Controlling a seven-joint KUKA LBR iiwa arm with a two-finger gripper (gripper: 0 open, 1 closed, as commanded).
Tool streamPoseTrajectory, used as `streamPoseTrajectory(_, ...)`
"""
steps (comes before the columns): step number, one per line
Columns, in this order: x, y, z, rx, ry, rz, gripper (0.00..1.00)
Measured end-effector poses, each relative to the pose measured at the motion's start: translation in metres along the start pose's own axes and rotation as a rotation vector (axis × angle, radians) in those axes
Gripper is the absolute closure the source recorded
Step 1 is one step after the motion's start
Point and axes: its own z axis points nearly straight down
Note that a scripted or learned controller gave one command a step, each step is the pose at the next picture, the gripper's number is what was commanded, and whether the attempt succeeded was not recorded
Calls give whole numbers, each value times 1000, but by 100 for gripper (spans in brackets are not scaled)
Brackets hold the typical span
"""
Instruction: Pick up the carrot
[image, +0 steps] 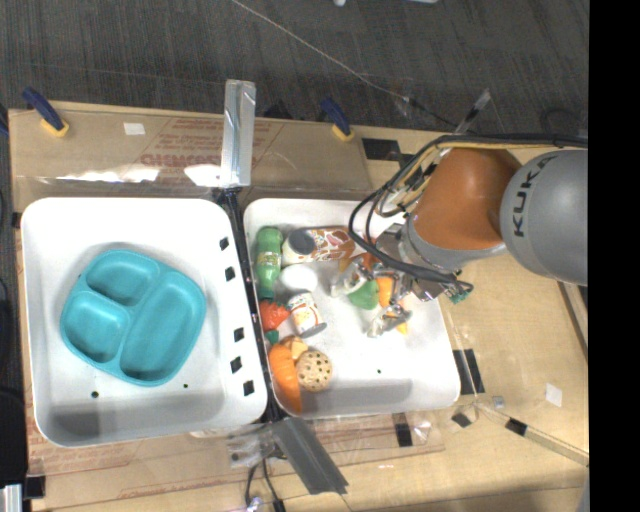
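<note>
The carrot (372, 292), orange with a green leafy top, lies in the right bin (420, 385) just under the wrist. The gripper (390, 308) reaches in from the right and hangs directly over the carrot's orange end, covering part of it. The grey arm with its orange band (460, 200) and a bundle of black cables block the bin's upper right part.
Along the right bin's left side lie a green bottle (267, 255), a white can (298, 245), a small jar (305, 315), an orange pumpkin-like toy (283, 365) and a cookie (314, 370). The left bin (60, 410) holds a teal divided plate (133, 315).
</note>
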Motion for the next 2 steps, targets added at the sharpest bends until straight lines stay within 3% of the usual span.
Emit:
streamPoseTrajectory(1, -3, 1, -11, 3, -4, -5, 100)
streamPoseTrajectory(2, -12, 20, -41, -4, 1, -556, 100)
